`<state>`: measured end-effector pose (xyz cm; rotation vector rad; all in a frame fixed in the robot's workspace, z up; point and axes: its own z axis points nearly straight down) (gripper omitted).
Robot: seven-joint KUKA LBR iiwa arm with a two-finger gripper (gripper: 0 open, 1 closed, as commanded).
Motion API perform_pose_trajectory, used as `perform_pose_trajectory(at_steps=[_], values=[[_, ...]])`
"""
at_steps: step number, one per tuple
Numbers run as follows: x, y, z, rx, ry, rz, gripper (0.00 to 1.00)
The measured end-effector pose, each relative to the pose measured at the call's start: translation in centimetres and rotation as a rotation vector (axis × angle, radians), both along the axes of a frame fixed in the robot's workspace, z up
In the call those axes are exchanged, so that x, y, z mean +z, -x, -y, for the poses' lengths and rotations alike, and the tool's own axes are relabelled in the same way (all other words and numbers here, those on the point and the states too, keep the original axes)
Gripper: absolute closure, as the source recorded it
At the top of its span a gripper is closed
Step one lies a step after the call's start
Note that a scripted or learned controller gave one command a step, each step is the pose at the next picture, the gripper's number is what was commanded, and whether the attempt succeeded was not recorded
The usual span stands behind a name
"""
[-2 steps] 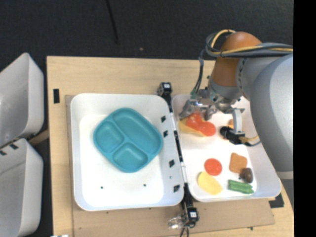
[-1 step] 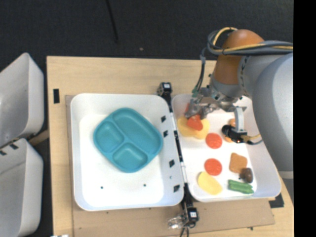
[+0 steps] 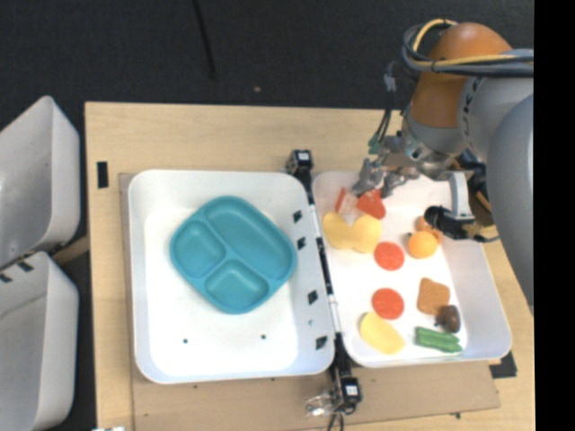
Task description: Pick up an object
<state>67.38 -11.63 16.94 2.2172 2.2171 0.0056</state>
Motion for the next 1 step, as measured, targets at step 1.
perform_pose_trajectory(at_steps=[1], values=[[6.25,0.15,0.67,-0.001,0.0,0.0,1.0]])
